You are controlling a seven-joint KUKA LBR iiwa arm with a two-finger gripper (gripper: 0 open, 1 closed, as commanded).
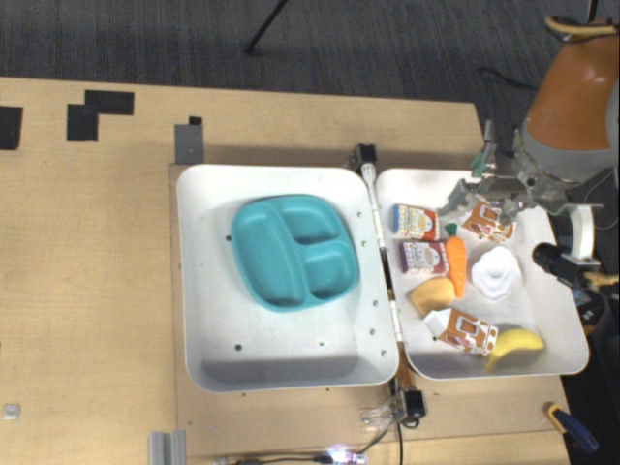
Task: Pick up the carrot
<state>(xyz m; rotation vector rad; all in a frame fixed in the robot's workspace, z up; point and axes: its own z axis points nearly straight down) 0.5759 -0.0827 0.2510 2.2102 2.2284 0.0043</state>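
The gripper (481, 194) hangs over the far part of the right bin (572, 352), at the end of the grey arm with its orange band (573, 90). Just on the near side of the gripper lies the carrot (454, 263), apart from it, green end toward it. A small snack carton (487, 223) sits right beside the gripper. Left of the carrot are two more cartons (415, 222), farther left a teal divided plate (294, 250) in the left bin (208, 356). Nearer the camera lies a banana (513, 345).
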